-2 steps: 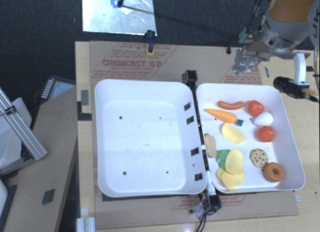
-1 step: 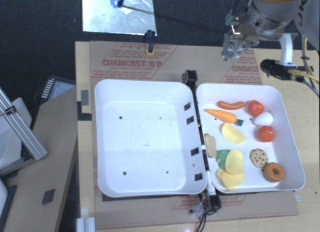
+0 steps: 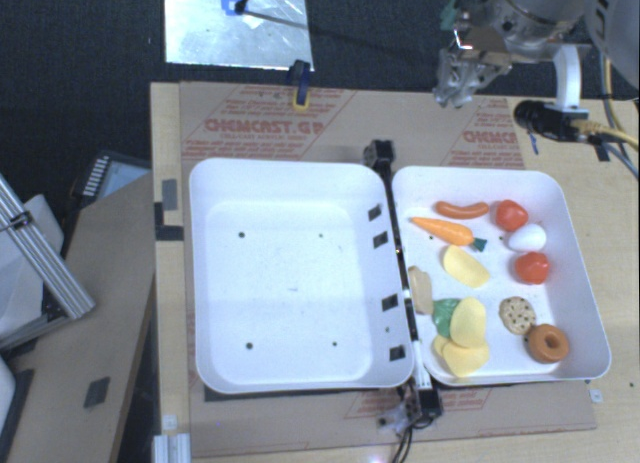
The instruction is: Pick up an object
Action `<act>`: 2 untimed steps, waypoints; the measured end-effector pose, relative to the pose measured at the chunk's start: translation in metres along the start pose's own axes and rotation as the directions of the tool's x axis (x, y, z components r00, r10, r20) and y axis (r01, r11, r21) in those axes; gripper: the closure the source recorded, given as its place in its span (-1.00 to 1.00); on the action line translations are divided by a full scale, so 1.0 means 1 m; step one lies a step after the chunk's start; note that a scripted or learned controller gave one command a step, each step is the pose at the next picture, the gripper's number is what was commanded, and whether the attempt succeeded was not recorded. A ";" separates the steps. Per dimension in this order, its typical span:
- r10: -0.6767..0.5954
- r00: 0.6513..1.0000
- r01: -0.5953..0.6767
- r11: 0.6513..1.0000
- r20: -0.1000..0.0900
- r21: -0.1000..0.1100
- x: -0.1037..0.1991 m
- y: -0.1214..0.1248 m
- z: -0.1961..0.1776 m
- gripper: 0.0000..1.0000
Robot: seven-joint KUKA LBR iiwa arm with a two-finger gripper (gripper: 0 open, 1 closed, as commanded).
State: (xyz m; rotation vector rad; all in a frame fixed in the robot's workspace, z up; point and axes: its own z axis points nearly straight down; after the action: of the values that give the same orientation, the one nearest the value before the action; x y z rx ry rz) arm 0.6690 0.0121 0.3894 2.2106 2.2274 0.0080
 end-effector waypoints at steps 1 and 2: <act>0.001 1.000 -0.001 1.000 0.001 0.001 0.010 0.000 -0.026 1.00; 0.002 1.000 -0.002 1.000 0.001 0.000 0.020 0.000 -0.057 1.00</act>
State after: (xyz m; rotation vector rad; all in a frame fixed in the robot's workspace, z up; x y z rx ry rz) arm 0.6688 0.0324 0.4461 2.2121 2.2255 0.0066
